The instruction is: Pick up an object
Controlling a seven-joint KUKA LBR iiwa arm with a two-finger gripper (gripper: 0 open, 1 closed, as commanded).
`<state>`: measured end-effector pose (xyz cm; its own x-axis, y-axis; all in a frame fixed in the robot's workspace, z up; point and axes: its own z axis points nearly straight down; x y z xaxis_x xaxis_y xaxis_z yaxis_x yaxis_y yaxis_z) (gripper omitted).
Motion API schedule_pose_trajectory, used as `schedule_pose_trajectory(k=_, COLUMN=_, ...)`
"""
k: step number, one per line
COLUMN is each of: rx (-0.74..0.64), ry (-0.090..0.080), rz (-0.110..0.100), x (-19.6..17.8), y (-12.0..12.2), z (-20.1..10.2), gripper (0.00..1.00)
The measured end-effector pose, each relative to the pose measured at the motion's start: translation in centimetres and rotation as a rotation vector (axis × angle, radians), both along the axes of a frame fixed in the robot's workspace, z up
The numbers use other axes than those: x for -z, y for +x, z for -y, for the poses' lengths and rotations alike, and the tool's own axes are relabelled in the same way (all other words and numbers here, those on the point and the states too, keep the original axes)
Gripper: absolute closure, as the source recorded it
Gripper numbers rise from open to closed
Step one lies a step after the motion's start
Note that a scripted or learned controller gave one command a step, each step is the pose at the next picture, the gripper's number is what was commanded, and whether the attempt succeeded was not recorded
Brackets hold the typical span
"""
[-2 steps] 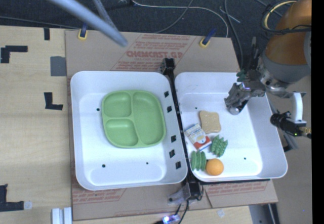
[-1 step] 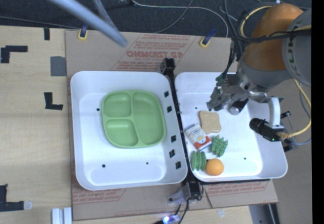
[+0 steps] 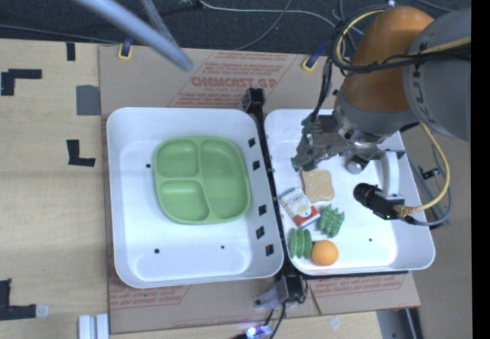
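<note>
Orange (image 3: pixel 325 252) beside greens (image 3: pixel 300 242) (tool (image 3: pixel 309 159) above bread (image 3: pixel 318 185))

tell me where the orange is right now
The orange lies in the right bin, near its front edge, beside the green vegetable.

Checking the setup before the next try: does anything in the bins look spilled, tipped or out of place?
Nothing stands out. The green plate lies flat in the left bin; the toast, small carton, green items and orange sit loosely clustered in the right bin below the tool.
</note>
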<state>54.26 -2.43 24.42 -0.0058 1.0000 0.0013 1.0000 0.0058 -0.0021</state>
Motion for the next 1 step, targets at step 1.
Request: schedule_pose_trajectory(k=1, rx=0.000, ry=-0.001, rz=-0.002, x=1.42, y=-1.66, z=-5.35, gripper=1.00)
